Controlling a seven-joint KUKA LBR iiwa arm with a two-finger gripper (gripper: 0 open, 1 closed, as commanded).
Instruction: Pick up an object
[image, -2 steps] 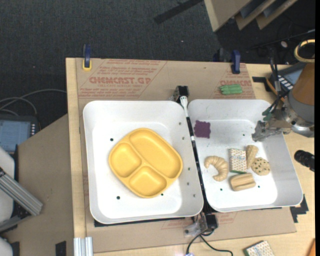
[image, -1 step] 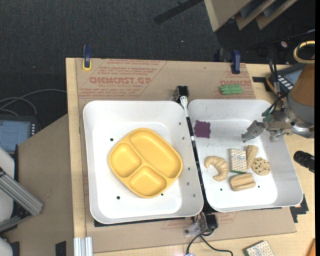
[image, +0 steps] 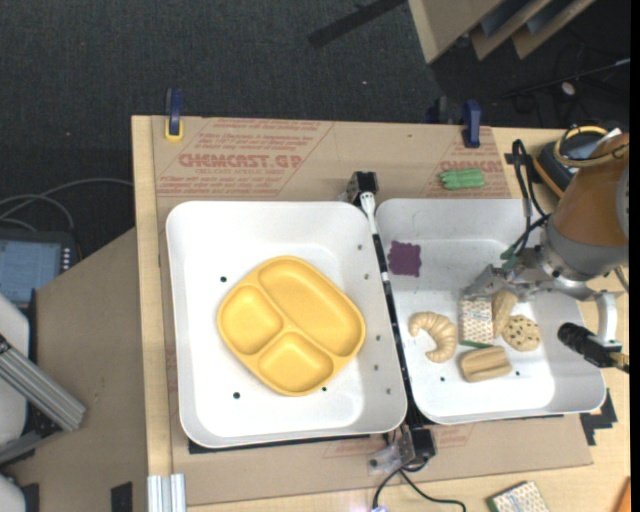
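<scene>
closest to the camera in the right bin (image: 570, 395) lies a tan bread roll (image: 484, 364), with a croissant (image: 434, 333) to its left. just beyond them sit a chocolate chip cookie (image: 520, 332) and a patterned cracker (image: 477, 319), clustered tight, which i judge makes a clean grasp awkward. my gripper (image: 505, 297) hangs right over that cluster, lowered among the items; i cannot tell how it is set. farther back a purple square (image: 405, 258) lies alone. the left bin (image: 190, 300) carries a yellow divided plate (image: 290, 325). beyond both, a green piece (image: 462, 179) rests on the board.
</scene>
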